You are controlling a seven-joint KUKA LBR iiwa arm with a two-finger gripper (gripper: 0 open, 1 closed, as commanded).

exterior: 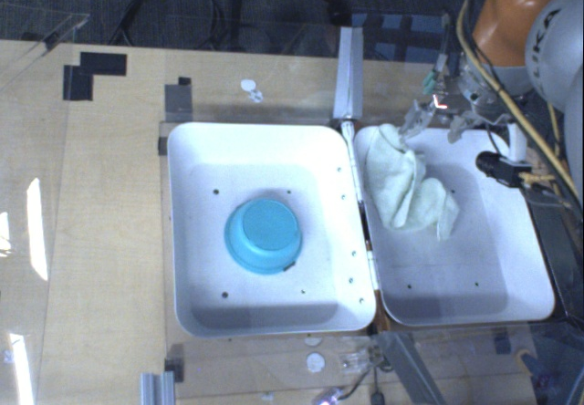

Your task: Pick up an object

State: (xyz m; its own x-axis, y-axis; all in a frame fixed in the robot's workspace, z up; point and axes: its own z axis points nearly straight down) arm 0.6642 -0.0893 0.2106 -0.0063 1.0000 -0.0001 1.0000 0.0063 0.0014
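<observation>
A crumpled white cloth (408,191) lies in the left half of the right bin (493,285), against the wall shared with the other bin. My gripper (434,126) hangs over the far edge of that bin, just right of the cloth's upper corner. Its fingers are spread open and nothing sits between them. One fingertip (413,123) is close to the cloth's top; I cannot tell whether it touches. A round blue bowl (265,234) rests in the middle of the left bin (201,175).
A metal rail (348,75) runs back from the gap between the bins. The arm with its cables (511,57) fills the upper right. A black part (497,166) juts over the right bin's far right.
</observation>
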